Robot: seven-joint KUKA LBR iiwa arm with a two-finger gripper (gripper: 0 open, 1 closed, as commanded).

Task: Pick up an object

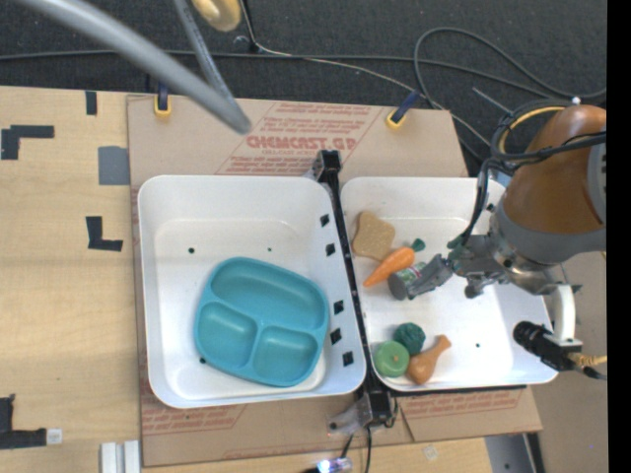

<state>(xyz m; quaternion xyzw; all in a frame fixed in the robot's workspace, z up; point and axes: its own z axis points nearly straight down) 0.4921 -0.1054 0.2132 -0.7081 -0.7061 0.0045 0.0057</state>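
In the right bin (493, 200) lie an orange carrot (387, 265) with a green top, a tan bread slice (373, 235), a dark green broccoli piece (409, 336), a light green round piece (391, 361) and a brown drumstick (429, 360). My gripper (416, 280) hangs low in this bin, just right of the carrot's thick end and close to touching it. The grey and orange arm (552, 195) reaches in from the right. Nothing shows as lifted off the bin floor.
The left bin (158, 264) holds a teal divided plate (261, 320). A black divider (340, 274) runs between the two bins. Cables (463, 77) trail across the dark surface behind the bench, and a grey pole (118, 28) crosses the upper left.
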